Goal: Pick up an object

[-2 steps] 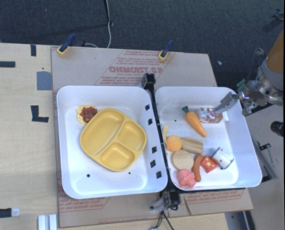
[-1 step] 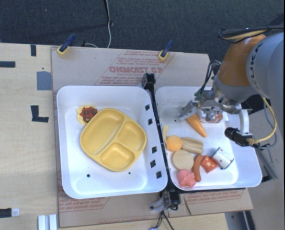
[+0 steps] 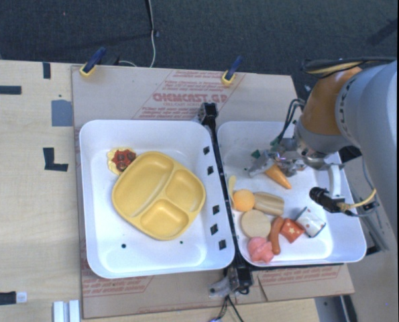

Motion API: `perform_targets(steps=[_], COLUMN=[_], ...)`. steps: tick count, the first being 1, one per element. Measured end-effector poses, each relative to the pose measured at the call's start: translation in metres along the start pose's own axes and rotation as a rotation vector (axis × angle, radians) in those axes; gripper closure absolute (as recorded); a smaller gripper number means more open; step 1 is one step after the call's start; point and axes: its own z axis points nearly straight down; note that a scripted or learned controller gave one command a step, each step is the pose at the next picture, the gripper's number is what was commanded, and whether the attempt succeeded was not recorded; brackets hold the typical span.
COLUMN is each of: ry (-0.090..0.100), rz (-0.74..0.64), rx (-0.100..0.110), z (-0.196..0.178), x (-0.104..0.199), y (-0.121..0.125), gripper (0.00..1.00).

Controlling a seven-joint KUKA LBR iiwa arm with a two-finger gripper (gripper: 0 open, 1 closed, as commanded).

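Observation:
My gripper hangs low over the upper part of the right bin, with the grey arm and its orange band coming in from the right. An orange cone-shaped piece lies just below and right of the gripper, close to it or touching; nothing is visibly held. Below it lie an orange ball, a beige bun, a tan round disc, a red sausage, a pink piece, a red block and a small white and grey piece.
The left bin holds a yellow divided tray and a small pizza slice at its upper left. A black divider runs between the bins. The arm's cables and black fitting hang over the right bin's right side.

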Motion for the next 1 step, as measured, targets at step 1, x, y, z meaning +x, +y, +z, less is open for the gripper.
perform_targets(steps=[1], ry=[-0.003], rz=[0.000], rx=[0.008], z=[-0.0012], x=[0.0268], y=[0.0278], gripper=[0.00])
